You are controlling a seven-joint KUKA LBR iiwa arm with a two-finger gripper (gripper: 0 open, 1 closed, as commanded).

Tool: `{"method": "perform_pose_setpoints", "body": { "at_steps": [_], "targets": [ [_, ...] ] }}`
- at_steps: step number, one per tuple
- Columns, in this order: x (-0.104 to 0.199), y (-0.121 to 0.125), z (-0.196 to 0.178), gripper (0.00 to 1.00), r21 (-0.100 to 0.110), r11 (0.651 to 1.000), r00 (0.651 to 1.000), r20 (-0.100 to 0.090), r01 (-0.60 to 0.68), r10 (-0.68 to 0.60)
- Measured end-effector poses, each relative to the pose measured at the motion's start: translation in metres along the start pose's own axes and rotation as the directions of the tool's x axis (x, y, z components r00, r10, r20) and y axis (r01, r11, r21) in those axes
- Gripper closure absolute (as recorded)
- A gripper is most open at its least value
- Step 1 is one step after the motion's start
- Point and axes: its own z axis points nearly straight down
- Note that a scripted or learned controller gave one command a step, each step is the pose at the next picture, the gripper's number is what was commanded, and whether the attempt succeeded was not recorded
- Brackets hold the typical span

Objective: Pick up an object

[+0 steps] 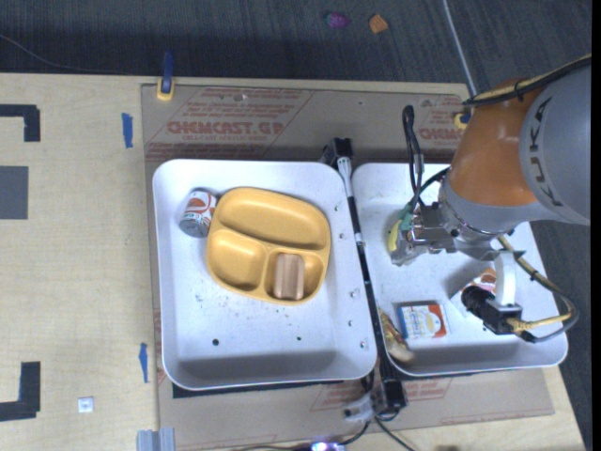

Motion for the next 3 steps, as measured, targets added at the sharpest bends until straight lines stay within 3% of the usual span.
{"method": "perform_pose_setpoints", "body": {
  "at_steps": [1,2,3],
  "targets": [
    [0.000,0.000,0.000,0.00,0.001,1.000,1.000,0.001,0.000,0.000],
    [0.000,0.000,0.000,0.00,0.001,1.000,1.000,0.001,0.000,0.000],
    [-0.074,-0.039,0.083,0.00,-0.001,1.000,1.000,0.002,-0.003,0.003]
  ]
}}
